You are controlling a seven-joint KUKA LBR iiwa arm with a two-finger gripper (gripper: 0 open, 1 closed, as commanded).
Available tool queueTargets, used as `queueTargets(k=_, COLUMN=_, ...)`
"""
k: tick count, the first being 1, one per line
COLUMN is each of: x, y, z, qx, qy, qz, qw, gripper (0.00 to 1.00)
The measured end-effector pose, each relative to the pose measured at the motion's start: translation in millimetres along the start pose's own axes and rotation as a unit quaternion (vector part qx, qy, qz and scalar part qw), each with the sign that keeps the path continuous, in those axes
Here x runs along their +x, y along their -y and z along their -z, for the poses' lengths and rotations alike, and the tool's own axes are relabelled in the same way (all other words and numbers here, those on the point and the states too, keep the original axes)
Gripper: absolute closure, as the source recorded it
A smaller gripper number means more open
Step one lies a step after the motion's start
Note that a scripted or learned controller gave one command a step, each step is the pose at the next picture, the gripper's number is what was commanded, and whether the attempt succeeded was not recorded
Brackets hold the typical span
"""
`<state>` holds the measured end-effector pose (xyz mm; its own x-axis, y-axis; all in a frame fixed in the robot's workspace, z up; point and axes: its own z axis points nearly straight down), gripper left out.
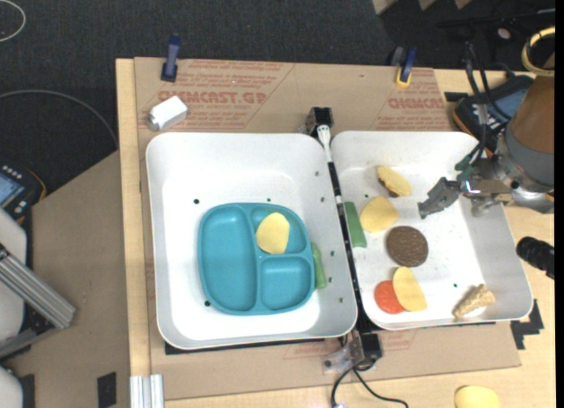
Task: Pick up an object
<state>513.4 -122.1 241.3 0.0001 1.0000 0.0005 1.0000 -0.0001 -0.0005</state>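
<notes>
There are two white bins on the bench. The left bin holds one blue divided tray, and in the tray's upper right compartment lies one yellow piece. One green item is at the tray's right edge.

The right bin holds the loose things: one yellow piece near the top, one pale yellow piece below it, one brown round disc, one red round piece with one yellow slice lying partly over it, and one beige crumbly piece in the lower right corner. One green strip lies along the left wall of this bin.

The gripper is over the right bin, above and right of the brown disc, with nothing between its fingers. The fingers look spread a little.

The bins rest on a brown cardboard sheet, fixed with two blue clamps at the far edge. One small white block lies on the cardboard. The floor around is dark carpet.
</notes>
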Motion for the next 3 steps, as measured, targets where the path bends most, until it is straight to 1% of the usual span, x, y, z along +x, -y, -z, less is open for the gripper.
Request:
queueTargets(k=1, x=0, y=-1, z=11, qx=-0.002, qy=0.001, qz=0.0, qw=1.0, gripper=1.0)
queueTargets(k=2, x=28, y=-10, z=145, qx=-0.01, qy=0.001, qz=0.003, qw=0.9999, gripper=1.0)
queueTargets(k=3, x=-79, y=-12, z=118, qx=-0.001, qy=0.003, qz=-0.005, qw=1.0, gripper=1.0)
